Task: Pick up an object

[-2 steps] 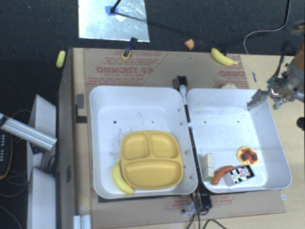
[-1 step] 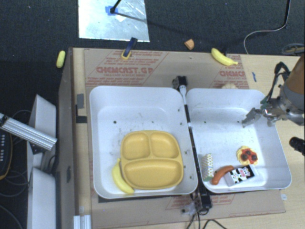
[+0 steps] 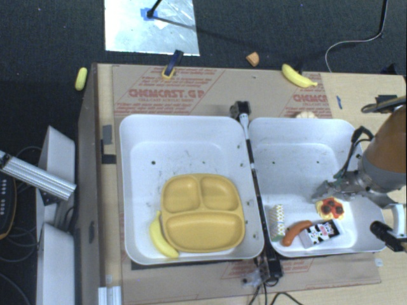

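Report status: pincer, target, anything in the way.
Pincer low in right bin, nothing seen held. Round orange-red item beside it, hot dog and black-white carton nearby. Nothing blocking.

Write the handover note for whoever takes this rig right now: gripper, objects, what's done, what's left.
Gripper: low over the right bin, beside the pizza slice toy; grip state unclear, nothing seen held.
Right bin: pizza slice toy, sausage, small black-and-white carton, dotted block.
Left bin: yellow divided tray, with a banana against its left edge.
Done: no pick confirmed.
Left: grasp and lift one object.
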Robot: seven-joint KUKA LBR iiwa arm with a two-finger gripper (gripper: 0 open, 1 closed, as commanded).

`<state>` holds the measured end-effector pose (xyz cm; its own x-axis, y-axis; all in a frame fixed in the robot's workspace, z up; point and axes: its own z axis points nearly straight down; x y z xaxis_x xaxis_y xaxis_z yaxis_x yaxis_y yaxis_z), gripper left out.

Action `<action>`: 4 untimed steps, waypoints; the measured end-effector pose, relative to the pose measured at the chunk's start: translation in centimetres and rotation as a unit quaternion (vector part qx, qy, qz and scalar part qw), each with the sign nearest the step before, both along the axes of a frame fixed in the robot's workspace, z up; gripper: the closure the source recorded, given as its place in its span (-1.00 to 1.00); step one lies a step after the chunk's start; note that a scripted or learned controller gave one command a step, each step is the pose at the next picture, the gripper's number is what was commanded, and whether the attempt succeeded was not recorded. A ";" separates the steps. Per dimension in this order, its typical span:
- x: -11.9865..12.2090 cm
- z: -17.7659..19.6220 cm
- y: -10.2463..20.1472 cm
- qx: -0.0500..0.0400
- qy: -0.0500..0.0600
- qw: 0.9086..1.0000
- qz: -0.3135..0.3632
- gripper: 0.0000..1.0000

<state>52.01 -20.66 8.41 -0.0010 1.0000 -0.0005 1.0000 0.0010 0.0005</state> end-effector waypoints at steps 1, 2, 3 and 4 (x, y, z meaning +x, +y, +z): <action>-2.9 5.6 0.0 0.000 -0.001 1.000 0.000 -1.00; -2.0 0.0 0.0 0.000 0.000 1.000 0.000 -1.00; -1.9 1.1 0.0 0.000 -0.002 1.000 0.000 1.00; 8.2 7.0 4.7 0.000 -0.003 1.000 0.002 1.00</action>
<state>60.21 -16.00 15.39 -0.0045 1.0000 -0.0002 1.0000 0.0045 0.0060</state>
